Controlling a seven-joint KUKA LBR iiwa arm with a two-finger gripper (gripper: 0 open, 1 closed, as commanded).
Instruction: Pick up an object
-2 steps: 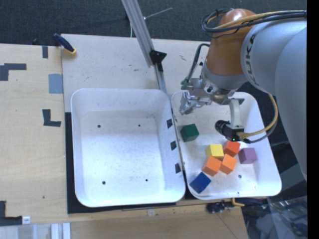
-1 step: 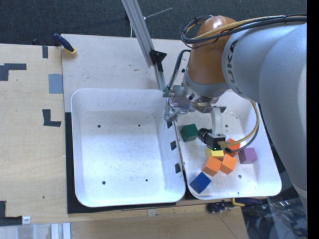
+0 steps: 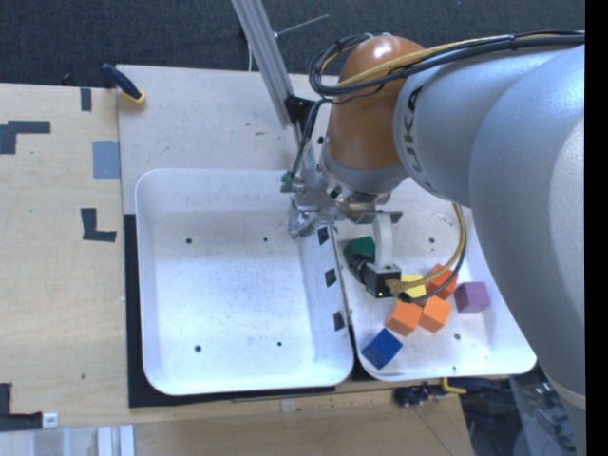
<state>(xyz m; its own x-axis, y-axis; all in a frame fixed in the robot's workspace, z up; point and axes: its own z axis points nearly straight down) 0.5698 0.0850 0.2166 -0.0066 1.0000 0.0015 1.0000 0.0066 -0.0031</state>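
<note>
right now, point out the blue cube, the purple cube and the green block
small blue cube (image 3: 382,348), camera view, on its top face
small purple cube (image 3: 471,297), camera view, on its top face
dark green block (image 3: 360,248), camera view, on the part of its upper face that shows

The grey arm (image 3: 503,131) takes up the right of the frame, its gripper (image 3: 306,218) at centre over the ridge where the left bin (image 3: 141,255) meets the right bin (image 3: 496,342). In the right bin, lower right of the frame, lie a blue block (image 3: 382,348), orange blocks (image 3: 404,317) close together, a purple block (image 3: 471,296) and a green object (image 3: 359,248)
</note>
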